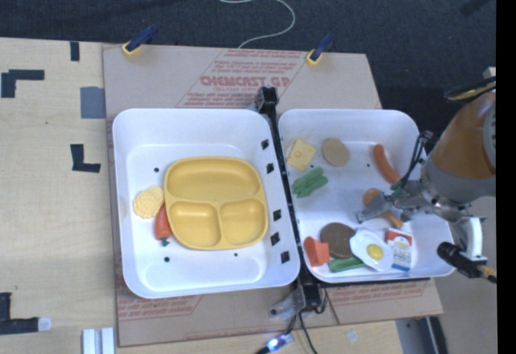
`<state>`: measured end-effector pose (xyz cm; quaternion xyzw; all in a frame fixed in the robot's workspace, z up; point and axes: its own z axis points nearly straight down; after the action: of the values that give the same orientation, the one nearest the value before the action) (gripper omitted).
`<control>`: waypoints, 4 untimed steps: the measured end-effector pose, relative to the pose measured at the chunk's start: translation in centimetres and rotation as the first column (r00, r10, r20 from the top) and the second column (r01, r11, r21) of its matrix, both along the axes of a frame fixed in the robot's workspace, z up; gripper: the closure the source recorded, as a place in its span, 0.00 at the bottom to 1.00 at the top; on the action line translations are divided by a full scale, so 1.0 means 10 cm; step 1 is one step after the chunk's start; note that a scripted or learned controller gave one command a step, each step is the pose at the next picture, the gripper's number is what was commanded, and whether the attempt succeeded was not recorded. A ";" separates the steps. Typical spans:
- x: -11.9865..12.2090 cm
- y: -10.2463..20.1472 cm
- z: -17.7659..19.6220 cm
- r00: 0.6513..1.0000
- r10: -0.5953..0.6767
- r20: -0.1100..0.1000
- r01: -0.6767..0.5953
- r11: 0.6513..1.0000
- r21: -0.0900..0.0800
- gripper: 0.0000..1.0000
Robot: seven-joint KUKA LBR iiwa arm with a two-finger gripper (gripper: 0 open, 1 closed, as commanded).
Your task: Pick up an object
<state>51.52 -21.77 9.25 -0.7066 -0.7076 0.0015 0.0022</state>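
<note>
Nearest you, the fried egg [372, 251] and milk carton [400, 251] lie at the right bin's [347, 117] front edge. Your end effector [382, 208] sits low just behind them, over an orange piece [372, 197]; you cannot tell how its jaws stand. The left bin [129, 131] holds a yellow divided plate [216, 202].
</note>
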 end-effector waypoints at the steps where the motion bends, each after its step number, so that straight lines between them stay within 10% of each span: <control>1: 0.00 0.01 -0.08 1.000 0.000 0.004 0.000 1.000 -0.002 0.00; 2: 0.01 0.00 0.03 1.000 0.000 0.006 0.000 1.000 -0.004 1.00; 4: 0.12 -0.05 1.08 1.000 0.000 0.009 0.000 1.000 -0.003 1.00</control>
<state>52.71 -22.30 20.08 -0.7066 -0.7076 -0.0007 -0.0020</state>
